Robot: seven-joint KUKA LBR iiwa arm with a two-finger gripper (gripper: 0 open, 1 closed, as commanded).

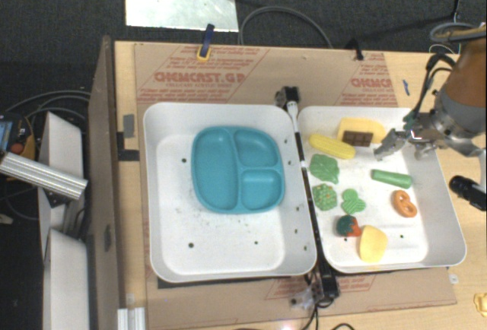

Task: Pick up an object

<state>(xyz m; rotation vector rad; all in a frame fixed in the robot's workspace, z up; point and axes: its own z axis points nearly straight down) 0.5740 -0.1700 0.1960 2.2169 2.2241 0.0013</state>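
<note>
A pale yellow lemon (pixel 372 242) lies nearest; at its twelve o'clock, a green cucumber (pixel 392 179). The gripper (pixel 397 141) hovers above it, claw state impossible to tell.

The arm (pixel 466 96) is mostly grey metal, rounded and chunky, with an orange band around it right above the wrist. Below that band it narrows into a lighter grey, shiny collar. A dark thin cable (pixel 423 89) loops along its left side down to the tool end. The gripper (pixel 401 140) is grey and silvery too, kind of blocky, with short pale fingers and a small bright spot on its body. Details like screws or markings are too blurry to make out.
</note>
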